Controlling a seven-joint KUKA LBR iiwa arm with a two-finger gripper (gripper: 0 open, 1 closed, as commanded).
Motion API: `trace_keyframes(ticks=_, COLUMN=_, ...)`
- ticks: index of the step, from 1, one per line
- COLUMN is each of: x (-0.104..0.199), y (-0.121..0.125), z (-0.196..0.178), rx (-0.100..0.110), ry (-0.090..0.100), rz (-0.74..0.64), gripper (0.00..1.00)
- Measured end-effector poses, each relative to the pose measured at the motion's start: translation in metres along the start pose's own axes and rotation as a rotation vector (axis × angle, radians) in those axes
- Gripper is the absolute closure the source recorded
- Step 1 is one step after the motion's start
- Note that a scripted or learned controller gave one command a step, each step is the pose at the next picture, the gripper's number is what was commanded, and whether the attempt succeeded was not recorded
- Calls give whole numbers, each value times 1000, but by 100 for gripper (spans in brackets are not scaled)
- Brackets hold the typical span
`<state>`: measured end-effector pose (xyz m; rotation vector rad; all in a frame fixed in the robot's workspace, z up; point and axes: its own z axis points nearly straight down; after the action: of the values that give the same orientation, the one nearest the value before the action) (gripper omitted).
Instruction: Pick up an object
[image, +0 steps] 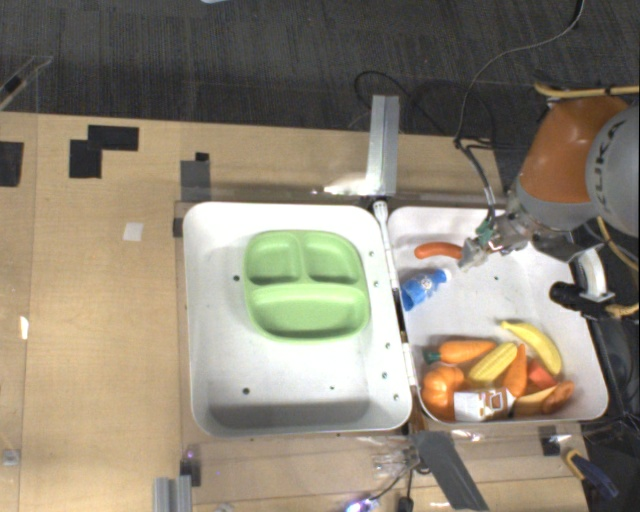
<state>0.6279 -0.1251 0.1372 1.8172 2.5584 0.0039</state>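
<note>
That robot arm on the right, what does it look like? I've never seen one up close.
The arm is bulky and rounded, light grey, with a broad glossy orange band above the wrist. It narrows to a small metal tool with greenish bits near the tip. Thin dark cables trail along it, and a black and white fitting sits beside its lower side.

Pincer (478, 245) fingers' gap too small to tell; arm (590, 160) cut off at right edge.
</note>
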Motion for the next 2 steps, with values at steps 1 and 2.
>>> trace_keyframes(ticks=1, x=36, y=44, z=-47, rx=1, ry=1, rz=154, gripper=100)
trace_keyframes(ticks=2, x=36, y=44, z=-47, rx=1, ry=0, rz=154, gripper=0)
